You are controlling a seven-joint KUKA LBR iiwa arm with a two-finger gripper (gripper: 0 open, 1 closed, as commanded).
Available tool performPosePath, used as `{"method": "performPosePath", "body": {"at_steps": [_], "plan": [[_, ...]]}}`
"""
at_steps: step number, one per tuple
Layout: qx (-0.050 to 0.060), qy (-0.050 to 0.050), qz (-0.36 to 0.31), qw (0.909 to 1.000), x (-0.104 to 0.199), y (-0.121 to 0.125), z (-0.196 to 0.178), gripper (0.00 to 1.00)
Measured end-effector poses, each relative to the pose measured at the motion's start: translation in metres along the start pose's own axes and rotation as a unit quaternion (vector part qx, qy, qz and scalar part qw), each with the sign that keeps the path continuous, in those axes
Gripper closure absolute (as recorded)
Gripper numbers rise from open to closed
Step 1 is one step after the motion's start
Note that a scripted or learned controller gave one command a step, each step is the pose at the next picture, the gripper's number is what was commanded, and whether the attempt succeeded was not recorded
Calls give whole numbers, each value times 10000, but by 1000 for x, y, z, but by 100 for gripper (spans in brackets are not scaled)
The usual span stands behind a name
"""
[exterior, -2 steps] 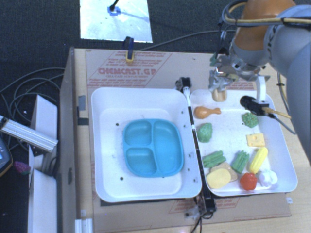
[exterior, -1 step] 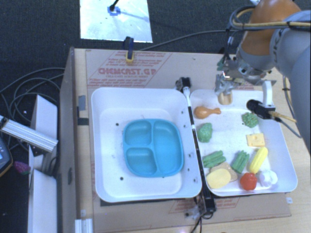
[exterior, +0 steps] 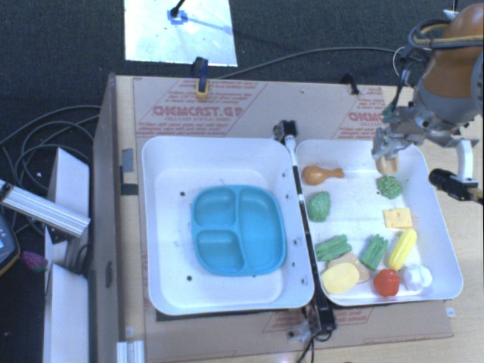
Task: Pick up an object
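My gripper (exterior: 387, 157) hangs over the far rim of the right bin (exterior: 439, 225), near its back right corner. A small tan toy piece (exterior: 388, 165) sits between its fingertips, and the gripper is shut on it. Below it in the bin lie a small green broccoli (exterior: 390, 187), a yellow cheese square (exterior: 398, 218) and an orange drumstick (exterior: 321, 175). A larger green leafy piece (exterior: 318, 206) lies by the bin's left wall.
The front of the right bin holds green beans (exterior: 333, 246), a green pepper (exterior: 373, 251), yellow corn (exterior: 402, 248), a yellow round piece (exterior: 340, 277), a red tomato (exterior: 386, 282) and a white piece (exterior: 416, 277). A blue divided plate (exterior: 237, 229) lies in the left bin (exterior: 170, 203).
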State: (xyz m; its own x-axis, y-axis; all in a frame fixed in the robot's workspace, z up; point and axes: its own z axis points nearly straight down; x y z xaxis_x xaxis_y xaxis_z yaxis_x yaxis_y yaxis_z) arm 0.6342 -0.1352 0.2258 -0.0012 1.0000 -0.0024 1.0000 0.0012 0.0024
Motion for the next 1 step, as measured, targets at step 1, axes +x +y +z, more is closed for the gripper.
{"method": "performPosePath", "body": {"at_steps": [1], "plan": [[-3,16,-17,10000,68,-8,-20,100]]}}
